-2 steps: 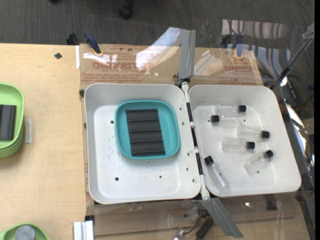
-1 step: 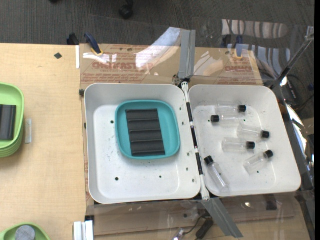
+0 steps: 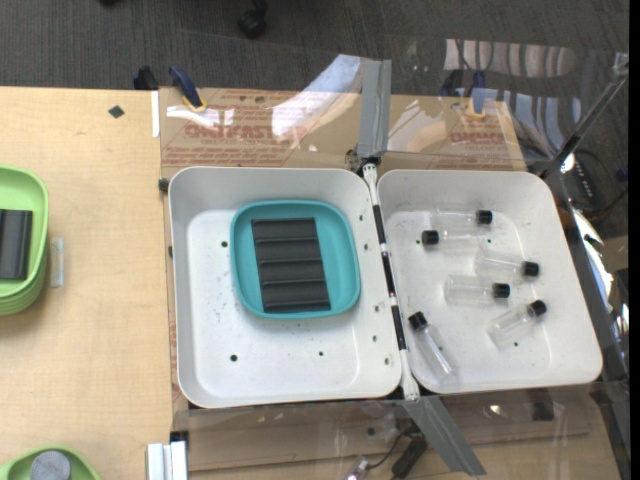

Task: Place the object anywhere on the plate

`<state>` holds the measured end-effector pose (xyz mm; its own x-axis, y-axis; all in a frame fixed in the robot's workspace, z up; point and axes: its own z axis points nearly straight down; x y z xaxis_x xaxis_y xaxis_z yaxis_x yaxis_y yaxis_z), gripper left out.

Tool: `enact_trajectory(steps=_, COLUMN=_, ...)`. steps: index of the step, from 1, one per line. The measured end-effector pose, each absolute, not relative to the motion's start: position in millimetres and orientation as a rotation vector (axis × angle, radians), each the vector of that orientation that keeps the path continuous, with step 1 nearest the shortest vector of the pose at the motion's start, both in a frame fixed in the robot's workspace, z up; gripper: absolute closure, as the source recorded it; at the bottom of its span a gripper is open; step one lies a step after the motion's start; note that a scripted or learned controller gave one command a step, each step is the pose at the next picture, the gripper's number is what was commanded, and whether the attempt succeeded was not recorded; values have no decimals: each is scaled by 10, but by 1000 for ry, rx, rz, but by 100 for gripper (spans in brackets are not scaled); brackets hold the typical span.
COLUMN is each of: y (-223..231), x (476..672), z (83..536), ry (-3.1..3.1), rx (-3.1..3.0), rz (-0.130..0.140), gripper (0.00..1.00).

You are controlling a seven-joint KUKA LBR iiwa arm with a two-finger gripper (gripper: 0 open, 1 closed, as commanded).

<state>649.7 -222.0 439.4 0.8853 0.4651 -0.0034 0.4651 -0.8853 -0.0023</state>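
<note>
Two shallow white bins sat side by side on the counter. The left bin [image 3: 200, 348] held a teal plate [image 3: 245, 268], squarish with rounded corners and a raised rim, and a dark ribbed insert [image 3: 290, 263] lay across its middle. Nothing else was on the plate.

The right bin [image 3: 570, 358] held five small clear vials with black caps, all lying on their sides. One [image 3: 465, 219] lay near the bin's far edge, another [image 3: 440, 236] just left of it, one [image 3: 508, 266] toward the right side, one [image 3: 475, 290] in the middle, and one [image 3: 520, 320] nearer the front right. A sixth vial [image 3: 430, 340] lay near the bin's front left corner, tilted, close to the wall between the bins. They were glassy and hard to make out against the white.

Behind the bins stood clear plastic sheeting [image 3: 300, 118] with red print. At the counter's left edge sat a green tray [image 3: 30, 193] carrying a dark block [image 3: 14, 244], and a green lid [image 3: 50, 465] lay at the front left corner. From what I could see, the end effector's state could not be told.
</note>
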Motion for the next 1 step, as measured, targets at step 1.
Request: enact_trajectory(steps=1, y=-2226, x=6492, z=4400, ry=-565, rx=-3089, rz=5, gripper=0)
